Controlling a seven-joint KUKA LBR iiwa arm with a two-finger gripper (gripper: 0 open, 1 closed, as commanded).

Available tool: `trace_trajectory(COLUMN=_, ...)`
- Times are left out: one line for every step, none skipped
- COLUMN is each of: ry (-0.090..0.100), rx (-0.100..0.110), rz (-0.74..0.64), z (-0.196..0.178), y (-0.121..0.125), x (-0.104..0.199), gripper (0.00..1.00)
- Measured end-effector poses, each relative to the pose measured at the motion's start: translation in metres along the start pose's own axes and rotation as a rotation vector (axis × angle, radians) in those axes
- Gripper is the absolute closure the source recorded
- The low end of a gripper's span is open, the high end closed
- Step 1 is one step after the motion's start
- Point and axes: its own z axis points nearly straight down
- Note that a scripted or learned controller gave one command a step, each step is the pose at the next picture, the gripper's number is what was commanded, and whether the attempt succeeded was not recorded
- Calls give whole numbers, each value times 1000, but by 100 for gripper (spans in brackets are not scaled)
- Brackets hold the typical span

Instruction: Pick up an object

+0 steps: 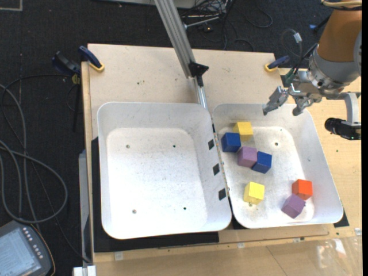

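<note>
Up at the far rim of the right bin [322, 137], the gripper [285, 103] hangs spread open with nothing in it. Blocks bunch together: yellow block [244, 129] touches blue block [231, 142], so fingers could jam. Orange block [302, 188] hugs the wall; the lone yellow cube [254, 192] has more room.

Arm [339, 33] cut off by right and top edges. Tablet [20, 249] bottom left cropped by frame. Yellow cube [244, 129] partly hidden behind blue cube [231, 142]. Metal pole [175, 25] top out of frame.
</note>
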Motion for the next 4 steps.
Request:
trace_trajectory(ry=-2, rx=-5, rz=-2, z=-3, y=1, x=0, gripper=0)
trace_trajectory(ry=-1, rx=0, rz=2, z=41, y=-3, x=-2, gripper=0)
trace_trajectory(ry=-1, rx=0, rz=2, z=85, y=-6, x=-2, gripper=0)
trace_trajectory(ry=1, rx=-5, rz=2, z=125, y=-1, x=-4, gripper=0)
